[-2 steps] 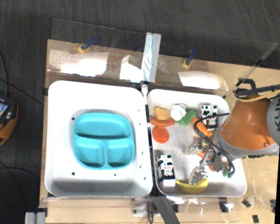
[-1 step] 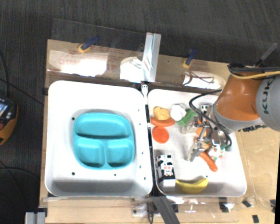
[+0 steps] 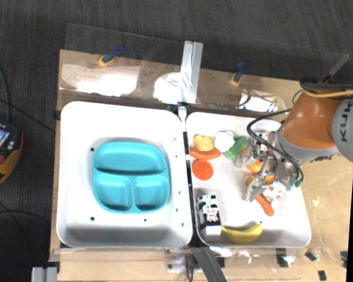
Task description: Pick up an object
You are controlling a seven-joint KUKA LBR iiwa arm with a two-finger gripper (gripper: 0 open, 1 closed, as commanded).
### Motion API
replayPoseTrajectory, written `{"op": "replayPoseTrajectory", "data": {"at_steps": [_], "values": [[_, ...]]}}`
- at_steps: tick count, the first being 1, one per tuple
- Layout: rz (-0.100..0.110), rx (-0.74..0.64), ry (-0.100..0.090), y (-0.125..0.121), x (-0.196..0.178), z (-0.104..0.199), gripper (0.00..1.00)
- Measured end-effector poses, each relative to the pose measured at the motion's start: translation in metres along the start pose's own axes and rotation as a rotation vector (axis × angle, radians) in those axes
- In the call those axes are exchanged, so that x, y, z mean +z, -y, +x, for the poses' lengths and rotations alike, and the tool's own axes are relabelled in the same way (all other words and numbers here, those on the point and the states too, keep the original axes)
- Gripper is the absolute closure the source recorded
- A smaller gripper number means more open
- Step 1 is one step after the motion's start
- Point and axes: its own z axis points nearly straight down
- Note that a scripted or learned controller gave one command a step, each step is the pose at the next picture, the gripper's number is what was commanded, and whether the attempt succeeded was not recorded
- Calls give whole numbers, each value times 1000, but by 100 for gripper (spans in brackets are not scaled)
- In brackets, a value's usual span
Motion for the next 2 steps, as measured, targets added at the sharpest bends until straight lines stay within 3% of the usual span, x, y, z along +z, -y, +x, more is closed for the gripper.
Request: {"op": "replayPoseTrajectory", "data": {"at_steps": [1,2], "values": [[1,160,-1,-18,0,-14,0],[2,159,6,-18,-11,-16,100]]}}
